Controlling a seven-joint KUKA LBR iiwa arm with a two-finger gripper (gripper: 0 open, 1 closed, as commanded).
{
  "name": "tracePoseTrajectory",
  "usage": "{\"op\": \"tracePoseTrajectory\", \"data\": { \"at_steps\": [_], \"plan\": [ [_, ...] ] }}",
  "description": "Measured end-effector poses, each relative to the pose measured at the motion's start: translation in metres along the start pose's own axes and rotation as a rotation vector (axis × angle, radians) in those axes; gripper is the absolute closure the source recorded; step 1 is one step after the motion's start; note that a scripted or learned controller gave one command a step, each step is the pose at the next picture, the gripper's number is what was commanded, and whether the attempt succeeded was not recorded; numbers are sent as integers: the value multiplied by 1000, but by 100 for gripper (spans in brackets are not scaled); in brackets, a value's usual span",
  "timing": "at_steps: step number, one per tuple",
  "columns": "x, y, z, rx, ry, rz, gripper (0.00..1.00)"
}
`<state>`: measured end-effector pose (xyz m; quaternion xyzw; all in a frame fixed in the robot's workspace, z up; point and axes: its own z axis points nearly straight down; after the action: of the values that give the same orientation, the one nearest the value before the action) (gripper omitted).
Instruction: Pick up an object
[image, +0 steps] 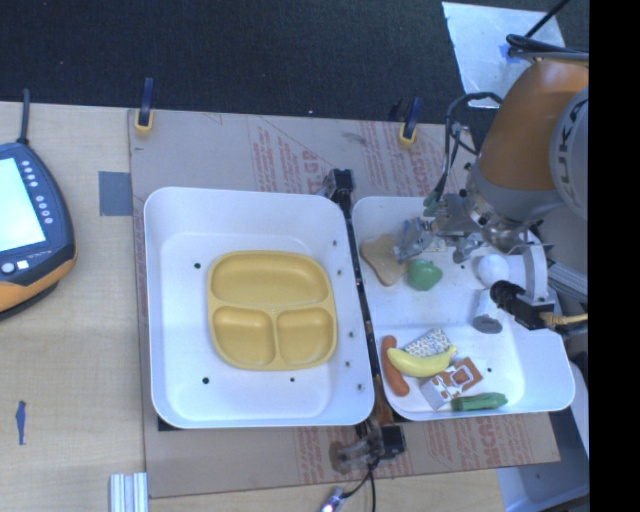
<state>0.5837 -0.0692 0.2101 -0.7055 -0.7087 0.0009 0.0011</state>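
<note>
My gripper (412, 243) hangs low over the far part of the right bin (545, 350). It is just above a tan bread slice (380, 260) and a green round object (424, 275), and nothing shows held in it. Nearer the front of this bin lie a yellow banana (421, 361), an orange sausage (393, 366), a patterned packet (430, 342), a brown and white box (455, 382) and a green pickle (478, 402). A small grey disc (487, 323) and a white round object (491, 268) lie to the right of the gripper.
The left bin (175, 300) holds a yellow divided plate (272, 307). A handheld control pendant (28, 225) rests on the bench at the far left. Clamps (145, 110) pin the cardboard sheet at its back edge.
</note>
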Motion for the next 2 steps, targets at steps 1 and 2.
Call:
{"op": "tracePoseTrajectory", "data": {
  "at_steps": [1,2],
  "plan": [
    [-44,22,105,5,-1,1,0],
    [-33,70,117,-2,0,1,0]
  ]
}}
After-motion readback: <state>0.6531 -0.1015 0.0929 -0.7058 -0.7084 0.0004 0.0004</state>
